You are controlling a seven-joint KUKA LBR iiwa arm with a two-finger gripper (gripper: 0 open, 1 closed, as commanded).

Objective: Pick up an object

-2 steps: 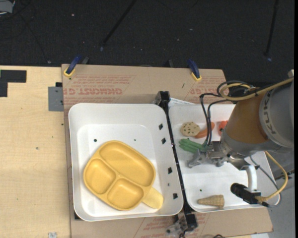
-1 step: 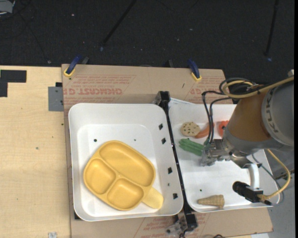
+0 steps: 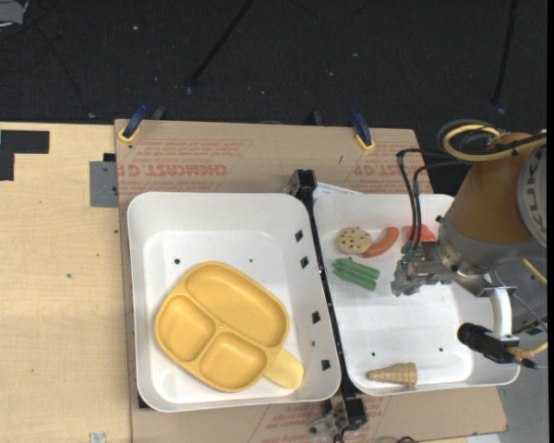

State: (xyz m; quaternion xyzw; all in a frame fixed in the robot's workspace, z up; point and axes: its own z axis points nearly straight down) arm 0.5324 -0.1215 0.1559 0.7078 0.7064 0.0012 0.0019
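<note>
Ice-cream cone [image 3: 392, 374]: nearest you, it lies on its side by the front wall of the right bin [image 3: 425, 340], tip pointing left, well apart from the gripper and in front of it.
Yellow tray [image 3: 223, 324]: you will find this three-part dish on the floor of the left bin [image 3: 157, 220], its tab handle toward the front right corner.
Gripper [image 3: 408, 280]: it hangs low over the middle of the right bin, reaching in from the right; you cannot tell from this angle how it is set, and nothing shows in its grip.
Green bean pod [image 3: 355, 273]: just left of the gripper, lying flat and slanted on the bin floor; a narrow strip of white shows between the two, so they look apart.
Orange carrot [image 3: 381, 242]: behind the pod and up-left of the gripper, near but not touching it.
Round cookie [image 3: 354, 239]: just left of the carrot, toward the back wall.
Red piece [image 3: 423, 233]: partly hidden behind the wrist; you cannot tell what it is.
Arm [image 3: 494, 201]: its orange band sits above the gripper at the right.
</note>
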